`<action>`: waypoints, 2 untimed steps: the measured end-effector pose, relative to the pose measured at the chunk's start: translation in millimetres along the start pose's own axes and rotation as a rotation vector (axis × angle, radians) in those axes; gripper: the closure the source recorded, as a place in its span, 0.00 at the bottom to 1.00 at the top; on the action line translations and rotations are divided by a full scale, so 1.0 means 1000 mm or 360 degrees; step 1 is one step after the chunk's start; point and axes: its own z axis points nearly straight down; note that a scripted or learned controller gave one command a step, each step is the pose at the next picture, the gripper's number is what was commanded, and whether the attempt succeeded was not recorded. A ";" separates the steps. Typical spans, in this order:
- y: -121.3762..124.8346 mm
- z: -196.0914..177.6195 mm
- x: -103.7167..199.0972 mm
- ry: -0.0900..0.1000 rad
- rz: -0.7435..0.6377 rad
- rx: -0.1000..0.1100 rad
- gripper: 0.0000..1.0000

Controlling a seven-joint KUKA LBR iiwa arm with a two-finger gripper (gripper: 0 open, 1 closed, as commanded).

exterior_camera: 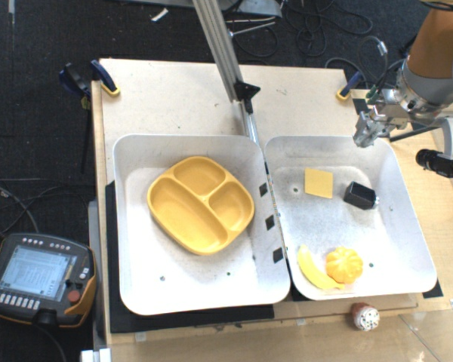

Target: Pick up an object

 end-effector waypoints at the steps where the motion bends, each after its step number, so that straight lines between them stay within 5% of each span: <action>1: 0.002 -0.039 0.000 0.0001 0.0000 0.0003 1.00; 2: -0.006 -0.044 0.055 0.0006 -0.0008 0.0011 1.00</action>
